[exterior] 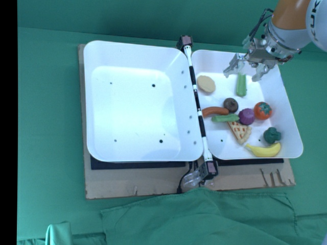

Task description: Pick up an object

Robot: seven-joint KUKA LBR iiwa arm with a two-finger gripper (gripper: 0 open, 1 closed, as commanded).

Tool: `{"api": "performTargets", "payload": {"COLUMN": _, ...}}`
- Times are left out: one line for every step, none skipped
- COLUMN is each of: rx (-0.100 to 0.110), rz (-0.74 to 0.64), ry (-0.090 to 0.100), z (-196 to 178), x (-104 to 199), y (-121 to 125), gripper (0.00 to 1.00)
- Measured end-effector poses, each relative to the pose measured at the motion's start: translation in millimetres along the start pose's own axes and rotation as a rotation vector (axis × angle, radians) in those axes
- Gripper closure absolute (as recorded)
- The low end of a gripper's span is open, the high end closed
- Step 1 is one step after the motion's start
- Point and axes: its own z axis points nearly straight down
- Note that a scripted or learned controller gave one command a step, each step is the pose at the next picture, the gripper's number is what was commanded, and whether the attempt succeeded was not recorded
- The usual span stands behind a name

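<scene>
My gripper [246,70] hangs over the back of the right bin [288,121] with its fingers spread open. Between and just below the fingers lies a light green stick-shaped vegetable [241,85], resting on the bin floor, not gripped. Further forward in the same bin lie a tan potato [206,83], a brown round piece [231,104], an orange-red sausage [215,111], a green pod [226,118], a purple round item [246,116], a tomato [262,110], a pizza slice [239,131], a broccoli piece [272,135] and a banana [264,150].
The left bin [97,60] sits beside the right one, with a black-and-white divider strip [196,111] between them. Both rest on a brown board [138,188] over green cloth. The arm's orange band [294,6] enters at the upper right.
</scene>
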Motion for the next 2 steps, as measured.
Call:
{"api": "performTargets", "payload": {"rx": -0.009, "rz": 0.000, "ry": -0.004, "z": 100.0, "x": -33.2, "y": 28.3, "gripper": 0.00}}
{"api": "performTargets", "payload": {"rx": 0.028, "rz": -0.009, "ry": 0.014, "z": 112.7, "x": -67.5, "y": 87.0, "gripper": 0.00}}
